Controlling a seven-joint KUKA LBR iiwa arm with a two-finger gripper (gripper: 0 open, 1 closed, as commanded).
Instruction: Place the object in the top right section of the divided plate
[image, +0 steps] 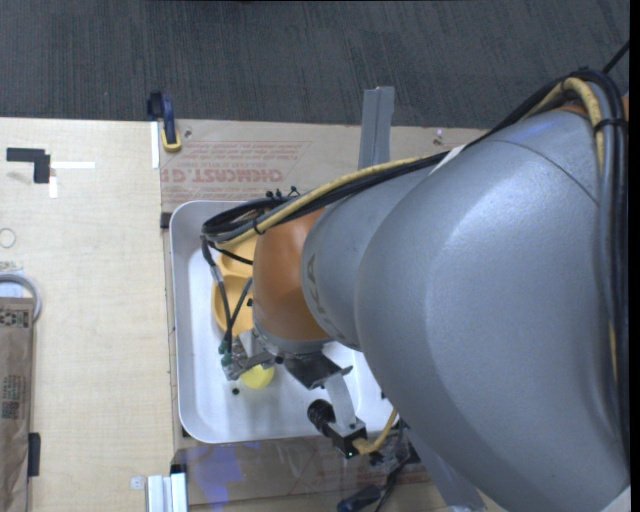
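Plywood bench top (90, 300) runs out toward 9 o'clock, with dark carpet along 12, and a white bin (190, 400) sits mid-frame under the arm. You are looking past the grey arm (480, 300), which blocks everything from 3 to 5 o'clock; its orange band (285, 290) sits over the bin's middle.

A yellow plate (228, 300), presumably the divided one, shows as a sliver at the band's 9 o'clock edge, and its sections are hidden from you. The object, a small yellow piece (258, 376), lies at the gripper (240, 362), toward the bin's 6 o'clock side and just off the plate's lower rim. Whether the tool is open, closed or actually gripping that piece, you cannot tell: the wrist hardware and cables cover it.

For this step, I would judge that you should confirm the grasp before travelling, lift straight up to clear the plate rim, then carry toward the plate's 1 o'clock section and lower inside its dividers before releasing. Go slowly, since the arm hides the target.

The yellow piece looks rounded, slightly longer along the 3-to-9 line, but too little shows to give it a pointing end.
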